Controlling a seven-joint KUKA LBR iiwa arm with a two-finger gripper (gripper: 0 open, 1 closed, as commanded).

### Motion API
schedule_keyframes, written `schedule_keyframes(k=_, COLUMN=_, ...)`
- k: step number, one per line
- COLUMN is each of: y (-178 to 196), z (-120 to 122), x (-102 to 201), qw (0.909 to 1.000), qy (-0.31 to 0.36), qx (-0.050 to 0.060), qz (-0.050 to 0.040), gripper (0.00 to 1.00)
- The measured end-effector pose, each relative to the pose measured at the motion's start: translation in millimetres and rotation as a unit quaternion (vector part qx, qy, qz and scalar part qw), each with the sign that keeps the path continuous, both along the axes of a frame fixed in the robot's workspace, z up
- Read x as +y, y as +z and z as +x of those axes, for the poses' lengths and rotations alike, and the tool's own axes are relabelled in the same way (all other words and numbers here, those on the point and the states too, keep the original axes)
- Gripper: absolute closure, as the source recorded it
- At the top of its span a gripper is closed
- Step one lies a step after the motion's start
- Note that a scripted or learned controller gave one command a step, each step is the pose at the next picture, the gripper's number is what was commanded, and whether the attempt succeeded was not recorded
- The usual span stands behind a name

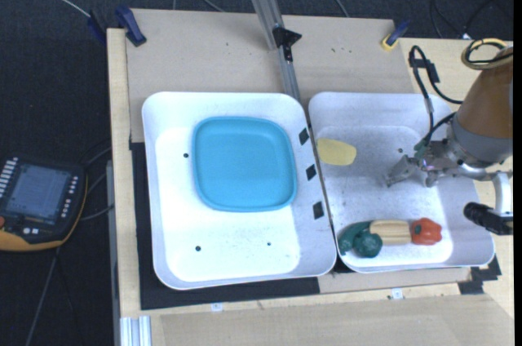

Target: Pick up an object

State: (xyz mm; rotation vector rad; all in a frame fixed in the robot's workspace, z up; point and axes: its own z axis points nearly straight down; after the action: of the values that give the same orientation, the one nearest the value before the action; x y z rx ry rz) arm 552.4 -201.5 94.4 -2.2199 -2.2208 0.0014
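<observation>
Two bins, gripper (pixel 405 170) over the right bin (pixel 359 112).
Fingers spread, grasping nothing. Yellow piece (pixel 336 152) beyond fingertips; green (pixel 360 241), tan (pixel 390 232), red toys (pixel 426 232) nearer camera. Blue plate (pixel 244 164) far off.

Bins (pixel 163 197) white, speckled dark. Plate (pixel 244 163) light blue. Right bin: pale yellow piece (pixel 336 151), dark green lump (pixel 361 241), tan stick (pixel 390 232), red-orange piece (pixel 425 232). Arm (pixel 488 112) grey, orange band. Bench (pixel 204 51) tan, blue clamps (pixel 130 26).
</observation>
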Motion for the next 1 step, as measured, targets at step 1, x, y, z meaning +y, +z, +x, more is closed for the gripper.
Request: schedule_keyframes(k=1, y=12.0, z=1.0, x=-0.3, qw=1.0000, qy=0.000, qx=-0.002, qz=-0.0004, gripper=1.00)
